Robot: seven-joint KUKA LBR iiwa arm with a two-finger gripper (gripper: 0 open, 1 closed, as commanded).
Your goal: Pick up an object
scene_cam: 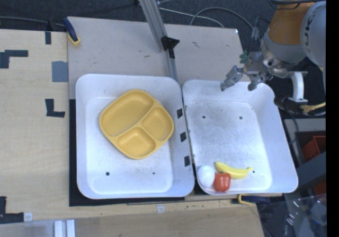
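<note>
A yellow banana (233, 170), a red pepper-like piece (222, 182) and a white ball (205, 175) lie huddled in the near left corner of the right bin (275, 140). My gripper (239, 82) hangs over the far rim of that bin, well away from those objects. Its two grey fingers stand spread apart with nothing between them. The arm's orange band (296, 8) shows at the upper right.
A yellow three-compartment plate (136, 123) lies in the left bin (90, 167). A slanted metal pole (151, 8) rises from the bench behind the bins. A blue-and-yellow clamp (71, 32) sits at the bench's far left corner. Cables run behind the right bin.
</note>
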